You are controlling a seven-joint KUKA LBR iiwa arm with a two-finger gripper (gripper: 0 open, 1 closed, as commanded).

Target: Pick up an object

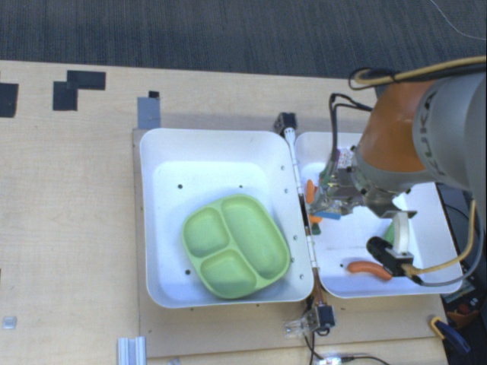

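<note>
My gripper [326, 201] hangs low over the left side of the right bin [426, 280], close to the wall shared with the left bin. Just beside it lie a small orange piece [310, 190] and a blue-and-orange piece [325, 218]; whether the gripper touches either I cannot tell. A longer orange-red object [364, 267] lies near the bin's front. A green object [390, 233] shows partly behind the arm. The arm's bulk hides much of the right bin.
The left bin [163, 204] holds a light green divided plate [234, 245] with three compartments, lying towards its front. The ridge between the bins [298, 196] runs right next to the gripper. Wooden bench surrounds both bins.
</note>
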